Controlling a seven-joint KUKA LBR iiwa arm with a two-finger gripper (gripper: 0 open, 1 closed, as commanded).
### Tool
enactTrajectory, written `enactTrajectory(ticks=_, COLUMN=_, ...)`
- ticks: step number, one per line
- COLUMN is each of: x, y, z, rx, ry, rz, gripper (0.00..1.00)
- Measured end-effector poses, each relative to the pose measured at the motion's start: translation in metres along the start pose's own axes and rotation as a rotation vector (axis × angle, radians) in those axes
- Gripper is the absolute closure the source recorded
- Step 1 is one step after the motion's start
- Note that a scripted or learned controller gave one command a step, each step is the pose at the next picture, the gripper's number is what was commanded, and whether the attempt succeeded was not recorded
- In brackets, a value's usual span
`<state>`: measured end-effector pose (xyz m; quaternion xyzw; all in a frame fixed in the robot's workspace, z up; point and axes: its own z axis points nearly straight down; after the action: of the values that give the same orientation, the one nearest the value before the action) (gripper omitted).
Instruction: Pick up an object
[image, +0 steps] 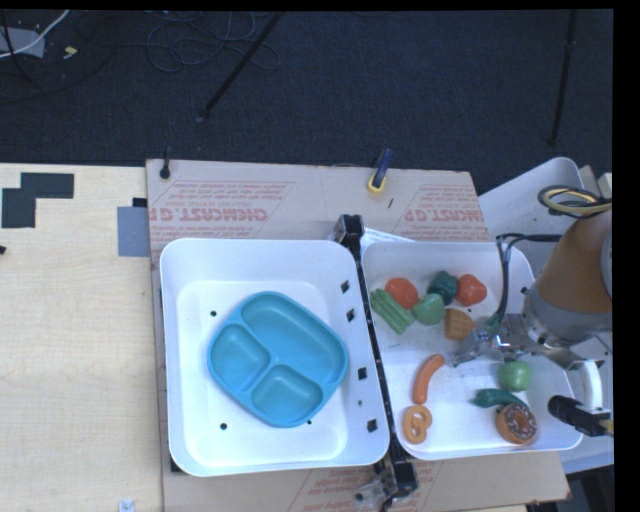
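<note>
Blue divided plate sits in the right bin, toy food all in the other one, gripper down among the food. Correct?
Not quite. The camera view shows the blue divided plate in the left bin, not the right. The toy food, such as the sausage and the donut, is in the right bin, with the gripper down among it.

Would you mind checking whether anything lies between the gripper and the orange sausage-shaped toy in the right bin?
Nothing visible does. The gripper sits just right of the orange sausage-shaped toy, with bare white bin floor between them. The tan toy lies above that path, the green ball to the right.
</note>
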<state>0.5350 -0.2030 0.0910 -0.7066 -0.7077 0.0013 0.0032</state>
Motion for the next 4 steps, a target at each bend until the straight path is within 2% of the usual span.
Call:
enactTrajectory(ticks=1, x=-0.001, y=0.000, z=-0.013, rx=-0.001, ry=0.001, rz=0.002, gripper=1.00)
enactTrajectory(ticks=3, x=-0.003, y=0.014, z=-0.134, rx=-0.010, ry=-0.004, rz=0.000, gripper=1.00)
enactTrajectory(ticks=4, x=-0.003, y=0.014, z=-0.137, rx=-0.005, ry=-0.002, rz=-0.001, gripper=1.00)
